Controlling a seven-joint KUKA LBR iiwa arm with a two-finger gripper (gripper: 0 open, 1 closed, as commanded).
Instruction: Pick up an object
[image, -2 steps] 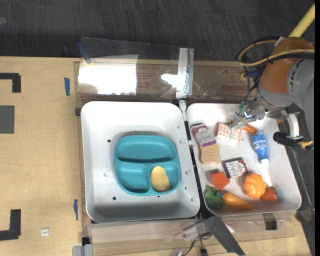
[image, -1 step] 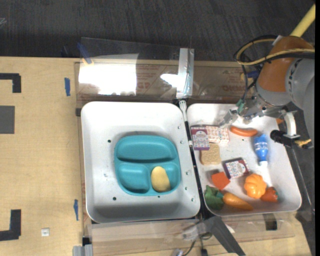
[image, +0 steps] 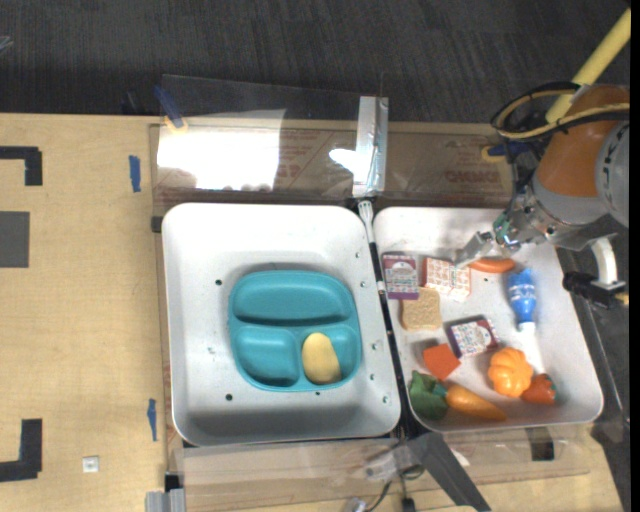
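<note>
over rt bin's far-right corner | gripper (image: 497, 238) hovers, jaw state can't tell | orange sausage (image: 491, 266) lies just below-left of it, long axis across bin | blue bottle (image: 522, 300) next nearest

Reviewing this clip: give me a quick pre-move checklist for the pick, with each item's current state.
1. Objects to pick in right bin: ok, several, including blue bottle and orange pumpkin toy.
2. Hand over right bin: ok, near its back edge.
3. Hand holding something: cannot tell.
4. Items separated for a clean grasp: not ok, mostly crowded together.
5. Left bin: ok, teal tray carries a yellow potato toy.
</note>
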